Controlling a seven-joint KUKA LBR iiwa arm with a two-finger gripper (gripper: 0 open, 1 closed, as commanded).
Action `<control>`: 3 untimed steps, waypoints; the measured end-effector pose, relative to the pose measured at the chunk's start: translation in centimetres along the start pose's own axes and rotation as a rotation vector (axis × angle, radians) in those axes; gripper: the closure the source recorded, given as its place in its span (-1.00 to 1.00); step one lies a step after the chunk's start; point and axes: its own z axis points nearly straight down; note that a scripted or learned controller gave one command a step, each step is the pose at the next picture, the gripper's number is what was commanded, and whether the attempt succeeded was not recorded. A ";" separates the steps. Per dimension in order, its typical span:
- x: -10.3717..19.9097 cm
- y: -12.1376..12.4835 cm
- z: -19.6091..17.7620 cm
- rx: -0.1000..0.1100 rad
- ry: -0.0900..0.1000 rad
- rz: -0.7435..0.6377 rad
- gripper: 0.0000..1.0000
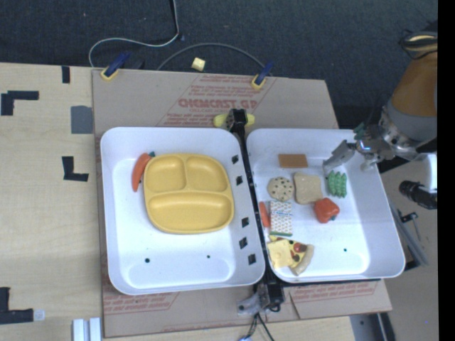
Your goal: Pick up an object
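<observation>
The claw hangs over the right bin; whether it is spread or pressed together, I cannot tell. A green toy vegetable lies just below it, a red pepper further down.

A light wooden bench carries a brown cardboard sheet printed with red lettering. Two blue and yellow clamps pin the sheet's far edge. On the cardboard rest two shallow white bins, the left bin and the right bin, touching along a black divider. Black tape marks and a grey patch lie on the bare wood.
</observation>
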 end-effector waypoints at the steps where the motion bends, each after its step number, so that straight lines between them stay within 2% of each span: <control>1: -1.7 -0.9 8.6 0.008 0.001 0.002 -1.00; 2: 5.0 -5.6 11.0 -0.003 -0.002 -0.002 -1.00; 3: 4.8 -5.3 9.8 -0.005 -0.002 0.000 1.00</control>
